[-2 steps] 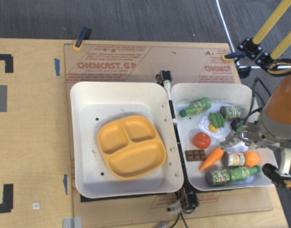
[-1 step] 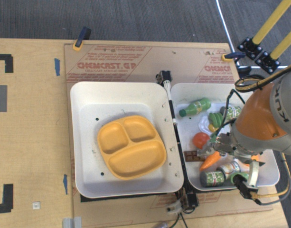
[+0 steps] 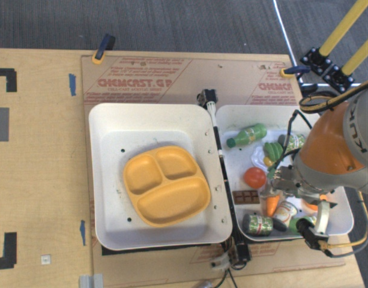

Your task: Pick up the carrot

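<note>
Arm reaches in from the right, wrist low over the right bin [image 3: 346, 221]. Gripper [image 3: 278, 188] sits just above the carrot [image 3: 272, 206], which lies in the lower middle of that bin, orange, pointing roughly toward the bin's near edge. Whether the fingers are spread or closed cannot be told; the wrist body hides them. Carrot not seen held.

To do this step well, judging from the layout: come straight down with the fingers straddling the carrot across its narrow width, not along its length. Crowded spot, so a skewed descent risks pinching a neighbour instead.

Right bin contents: green bottle [image 3: 247, 135] at the far end, red tomato [image 3: 254, 177] left of the gripper, chocolate bar [image 3: 246, 197] below the tomato, green can [image 3: 258, 223] near the front edge just beside the carrot, a small jar [image 3: 284, 212] touching or nearly touching the carrot's right side. A green leafy item [image 3: 272, 150] sits above the gripper.

Left bin [image 3: 105, 161]: one yellow divided tray [image 3: 166, 185], compartments bare.
</note>
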Controlling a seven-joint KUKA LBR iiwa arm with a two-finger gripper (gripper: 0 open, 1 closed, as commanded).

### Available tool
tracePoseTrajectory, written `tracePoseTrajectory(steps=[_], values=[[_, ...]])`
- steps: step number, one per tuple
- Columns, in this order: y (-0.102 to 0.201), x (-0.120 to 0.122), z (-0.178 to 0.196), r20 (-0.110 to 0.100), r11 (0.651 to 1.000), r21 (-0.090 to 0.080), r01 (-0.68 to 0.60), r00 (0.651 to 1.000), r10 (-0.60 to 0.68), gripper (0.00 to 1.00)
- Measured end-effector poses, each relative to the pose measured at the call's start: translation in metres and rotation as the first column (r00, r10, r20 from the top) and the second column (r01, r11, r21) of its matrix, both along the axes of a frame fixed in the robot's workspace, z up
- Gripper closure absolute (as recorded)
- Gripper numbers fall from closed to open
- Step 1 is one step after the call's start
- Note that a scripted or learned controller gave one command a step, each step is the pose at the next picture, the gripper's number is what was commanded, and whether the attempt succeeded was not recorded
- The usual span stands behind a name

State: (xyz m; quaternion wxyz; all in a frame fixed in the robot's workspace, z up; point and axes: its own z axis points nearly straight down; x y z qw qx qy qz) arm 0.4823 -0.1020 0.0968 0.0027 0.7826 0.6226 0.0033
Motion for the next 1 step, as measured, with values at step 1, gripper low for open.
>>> tracePoseTrajectory(steps=[1], values=[[0.0557, 0.0368, 0.0877, -0.01, 0.889, 0.0, 0.457, 0.889, -0.457, 1.0]])
